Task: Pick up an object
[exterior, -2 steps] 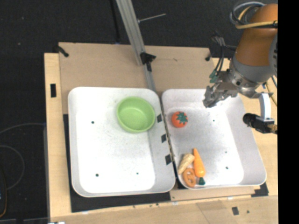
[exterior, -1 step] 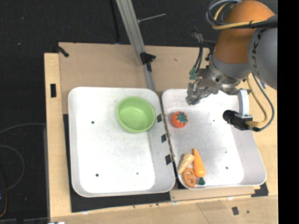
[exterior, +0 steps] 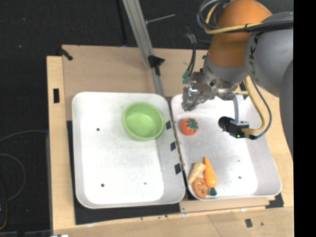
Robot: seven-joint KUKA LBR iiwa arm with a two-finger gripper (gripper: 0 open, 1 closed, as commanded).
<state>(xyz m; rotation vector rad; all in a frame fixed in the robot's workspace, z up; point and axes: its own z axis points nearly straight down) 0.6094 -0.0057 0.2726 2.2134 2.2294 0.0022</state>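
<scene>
The gripper (exterior: 190, 102) is seen at the right bin's (exterior: 256, 177) far left corner, above a tomato (exterior: 189, 126); its finger state cannot be told.

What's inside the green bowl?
The green bowl in the left bin looks empty; just its green bottom shows. Its near wall hides a sliver inside.

A pale wooden bench (exterior: 113, 70) fills most of the scene, set on a dark, nearly black floor (exterior: 29, 19). A grey metal post (exterior: 140, 33) slants up from the bench's far middle. Thin cables (exterior: 15, 157) lie on the floor at left.
</scene>
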